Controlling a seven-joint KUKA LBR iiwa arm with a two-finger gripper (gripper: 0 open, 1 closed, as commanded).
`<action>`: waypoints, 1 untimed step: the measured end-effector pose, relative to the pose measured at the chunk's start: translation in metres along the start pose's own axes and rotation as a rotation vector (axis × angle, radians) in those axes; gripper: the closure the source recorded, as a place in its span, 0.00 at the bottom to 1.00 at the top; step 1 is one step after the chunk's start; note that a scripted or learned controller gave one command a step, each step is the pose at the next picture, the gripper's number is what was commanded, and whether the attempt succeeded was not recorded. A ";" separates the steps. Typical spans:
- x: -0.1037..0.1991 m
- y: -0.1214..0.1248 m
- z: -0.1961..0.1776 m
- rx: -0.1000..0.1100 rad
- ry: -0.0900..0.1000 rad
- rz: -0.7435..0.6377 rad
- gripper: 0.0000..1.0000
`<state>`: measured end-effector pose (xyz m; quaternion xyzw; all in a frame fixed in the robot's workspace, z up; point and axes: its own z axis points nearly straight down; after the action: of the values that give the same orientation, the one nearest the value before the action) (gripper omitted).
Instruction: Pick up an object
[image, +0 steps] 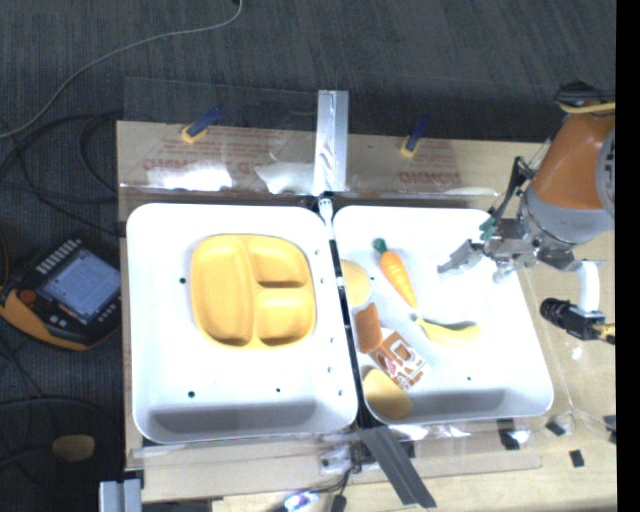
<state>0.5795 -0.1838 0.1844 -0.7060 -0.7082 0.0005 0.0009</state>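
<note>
Several small items lie in the right bin (520, 390). An orange carrot (398, 276) with a green top lies near its middle. A yellow banana (449, 328) rests below and to the right of the carrot. By the bin's left wall are a brown block (368, 324) and an orange and white packet (402, 361). My gripper (478, 266) hangs over the bin's upper right part, above the banana and right of the carrot. It is open, with nothing between its fingers.
A yellow divided plate (253, 288) sits in the left bin (160, 390). A yellow round piece (353, 281) and a tan round piece (386, 396) lie against the right bin's left wall. A raised rim divides the two bins.
</note>
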 end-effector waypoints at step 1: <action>0.069 0.029 0.077 0.000 -0.001 -0.155 0.00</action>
<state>0.6085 -0.1146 0.1072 -0.6491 -0.7607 0.0007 0.0006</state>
